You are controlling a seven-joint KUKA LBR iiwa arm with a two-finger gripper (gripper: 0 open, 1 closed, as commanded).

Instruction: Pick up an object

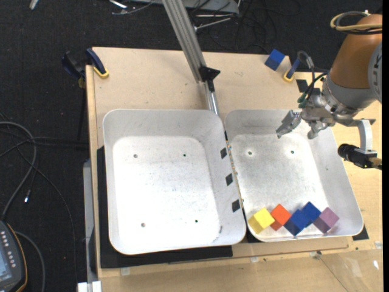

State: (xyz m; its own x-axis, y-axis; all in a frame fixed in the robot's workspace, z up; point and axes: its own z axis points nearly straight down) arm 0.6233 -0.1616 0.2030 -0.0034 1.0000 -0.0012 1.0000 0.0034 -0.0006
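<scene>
Four small blocks lie in a row along the near edge of the right bin [304,175]: a yellow block [262,219], an orange block [280,215], a blue block [304,217] and a purple block [327,219]. My gripper [300,126] hangs over the far right part of that bin, well away from the blocks. Its two fingers stand spread apart with nothing between them, so it is open.
The left bin [161,175] lies beside the right one. Another blue block [275,59] rests on the bench beyond the bins. A slanted metal pole [185,35] crosses above the far side. Clamps [91,62] grip the bench's far left corner.
</scene>
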